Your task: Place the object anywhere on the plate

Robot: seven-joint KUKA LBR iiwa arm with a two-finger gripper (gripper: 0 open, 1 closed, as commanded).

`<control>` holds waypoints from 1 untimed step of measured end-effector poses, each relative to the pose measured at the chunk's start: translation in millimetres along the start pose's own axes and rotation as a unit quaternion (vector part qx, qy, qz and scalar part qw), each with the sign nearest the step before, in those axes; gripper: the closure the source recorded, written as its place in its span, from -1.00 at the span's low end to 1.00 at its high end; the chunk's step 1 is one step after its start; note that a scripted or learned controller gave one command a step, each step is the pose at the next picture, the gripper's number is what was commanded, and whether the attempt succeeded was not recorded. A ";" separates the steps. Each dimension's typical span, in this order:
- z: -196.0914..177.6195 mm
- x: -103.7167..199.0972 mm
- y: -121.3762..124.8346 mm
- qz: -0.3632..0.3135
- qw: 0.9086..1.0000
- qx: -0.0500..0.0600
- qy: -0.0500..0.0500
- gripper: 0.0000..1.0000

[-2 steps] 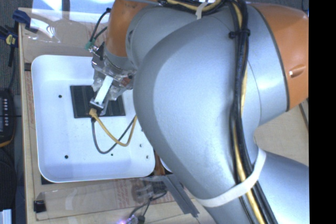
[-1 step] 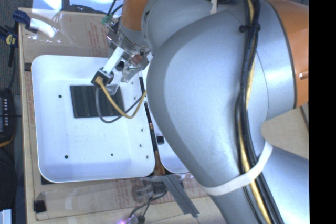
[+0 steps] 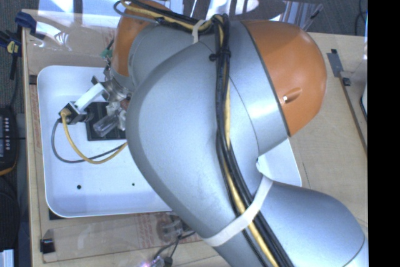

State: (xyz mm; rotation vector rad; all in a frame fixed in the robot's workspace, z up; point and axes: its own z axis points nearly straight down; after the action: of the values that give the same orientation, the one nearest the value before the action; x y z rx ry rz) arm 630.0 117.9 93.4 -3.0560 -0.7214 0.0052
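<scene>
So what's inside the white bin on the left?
In the shallow white bin the gripper hangs low over a flat black thing I cannot identify. The floor nearby is bare. The big grey arm covers the bin's right side, so anything there is hidden.

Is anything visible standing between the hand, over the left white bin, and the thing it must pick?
Nothing visible does. The hand is low over the left shallow white bin. The large grey and orange arm hides that bin's right part and all beyond it, so the rest of the way cannot be judged.
</scene>
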 end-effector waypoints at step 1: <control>-107.6 17.0 -13.4 -0.099 0.995 0.001 0.000 1.00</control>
State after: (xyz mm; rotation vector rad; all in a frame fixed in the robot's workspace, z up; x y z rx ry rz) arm 639.6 137.4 201.0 -2.9687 -1.0184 0.0043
